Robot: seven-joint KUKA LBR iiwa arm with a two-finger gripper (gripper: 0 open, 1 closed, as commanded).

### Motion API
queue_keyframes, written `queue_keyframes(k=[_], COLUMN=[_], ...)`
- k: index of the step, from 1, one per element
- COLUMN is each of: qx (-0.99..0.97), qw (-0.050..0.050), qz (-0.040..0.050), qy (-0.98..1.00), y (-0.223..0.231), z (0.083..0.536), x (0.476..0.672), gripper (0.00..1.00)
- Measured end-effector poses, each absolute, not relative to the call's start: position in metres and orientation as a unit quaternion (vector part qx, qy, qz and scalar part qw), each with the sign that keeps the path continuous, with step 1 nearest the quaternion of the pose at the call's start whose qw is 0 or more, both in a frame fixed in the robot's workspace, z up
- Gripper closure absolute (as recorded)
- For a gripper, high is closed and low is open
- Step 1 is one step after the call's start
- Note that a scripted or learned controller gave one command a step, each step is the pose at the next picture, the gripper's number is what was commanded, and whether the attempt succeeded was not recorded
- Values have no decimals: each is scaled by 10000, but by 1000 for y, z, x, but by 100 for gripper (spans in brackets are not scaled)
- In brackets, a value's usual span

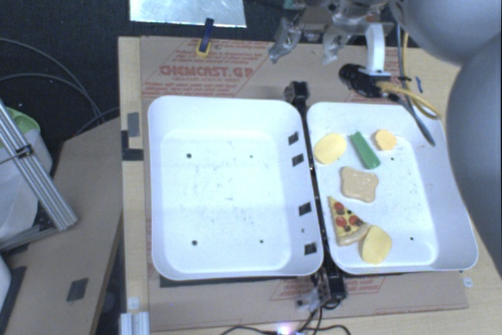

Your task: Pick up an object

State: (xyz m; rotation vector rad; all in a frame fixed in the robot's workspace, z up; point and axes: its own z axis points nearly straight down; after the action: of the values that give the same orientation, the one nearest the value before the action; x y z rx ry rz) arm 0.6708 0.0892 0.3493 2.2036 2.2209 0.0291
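Gripper [306,49] upper centre of frame, above bins' far edge, fingers spread apart, nothing btwn them. Toy food all in right bin [439,247]: pizza slice [346,220], toast [359,184], green stick [364,150]. Pick not started; descent + grasp left.

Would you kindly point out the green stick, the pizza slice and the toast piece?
green stick [364,150], camera view, middle of its length
pizza slice [346,220], camera view, topping centre
toast piece [359,185], camera view, its centre
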Motion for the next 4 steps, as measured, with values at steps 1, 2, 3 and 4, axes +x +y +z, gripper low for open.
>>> queue_keyframes(k=[1,2,3,4], qx=[7052,7044,7043,7054], qw=[-41,-25,-2,7], qz=[-44,-13,25,15], qy=[7090,7098,7099,7088], y=[119,176,232,230], z=[159,79,86,86], x=[665,666,669,669], gripper=[0,0,0,0])
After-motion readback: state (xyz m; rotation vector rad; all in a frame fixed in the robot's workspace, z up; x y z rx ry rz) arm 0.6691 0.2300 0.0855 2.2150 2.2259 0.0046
